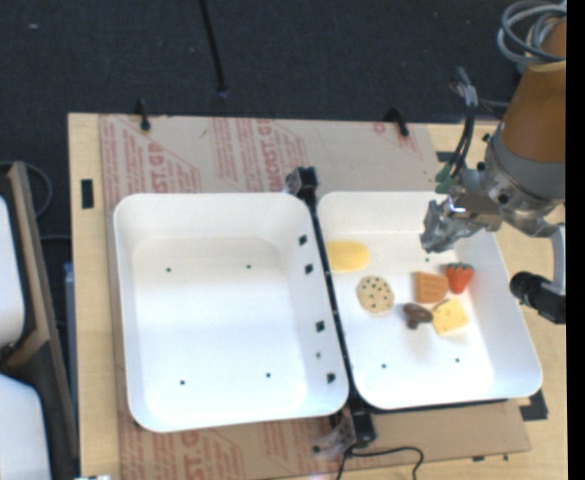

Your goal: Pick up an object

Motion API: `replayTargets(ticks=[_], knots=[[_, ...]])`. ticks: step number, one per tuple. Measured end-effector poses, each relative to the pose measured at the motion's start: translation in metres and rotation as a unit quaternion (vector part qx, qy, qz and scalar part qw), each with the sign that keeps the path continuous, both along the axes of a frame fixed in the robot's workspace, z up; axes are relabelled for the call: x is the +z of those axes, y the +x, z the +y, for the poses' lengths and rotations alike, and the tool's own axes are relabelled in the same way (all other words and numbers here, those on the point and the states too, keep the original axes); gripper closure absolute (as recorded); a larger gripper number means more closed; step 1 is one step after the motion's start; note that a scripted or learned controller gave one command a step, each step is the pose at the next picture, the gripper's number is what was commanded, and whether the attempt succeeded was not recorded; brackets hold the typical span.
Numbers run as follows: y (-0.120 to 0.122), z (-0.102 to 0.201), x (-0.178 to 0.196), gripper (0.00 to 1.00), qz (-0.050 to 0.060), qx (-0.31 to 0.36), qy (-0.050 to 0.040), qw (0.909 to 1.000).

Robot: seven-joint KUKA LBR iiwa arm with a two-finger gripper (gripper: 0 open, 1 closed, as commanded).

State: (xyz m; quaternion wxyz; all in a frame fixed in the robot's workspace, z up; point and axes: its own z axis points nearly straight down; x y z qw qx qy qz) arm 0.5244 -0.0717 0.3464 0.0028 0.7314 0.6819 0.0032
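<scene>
A: Camera view. Where, the gripper (440, 230)?

B: Over the right bin (502, 368), at 12 o'clock of the wedge (431, 287). Nothing seen in its grasp. Spread or clenched, impossible to tell from this slant.

A: And what to pick?

B: Six toy foods, all in that bin. Strawberry (459, 277) at 2 o'clock of the wedge, touching it. Cheese (451, 317) at 5 o'clock, brown bit (417, 315) at 7, both close. Cookie (375, 294) at 9 o'clock, a little apart. Yellow oval (347, 257) further at 10 o'clock, apart from the rest, near the left bin (132, 268).

A: Risks?

B: Crowding, mostly. Coming straight down on the wedge probably means nudging the strawberry or straddling both, then closing on neither. Likely slipping off low, flat pieces too, such as the cookie. Also possible: pushing the brown bit under the cheese. Safer, probably, to go for the oval, with room on every side.
</scene>
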Motion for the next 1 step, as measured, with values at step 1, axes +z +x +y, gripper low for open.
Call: replayTargets(ticks=[1], knots=[[-0.0103,0.0468,-0.095,1.0,0.007,0.036,-0.0001,0.9993]])
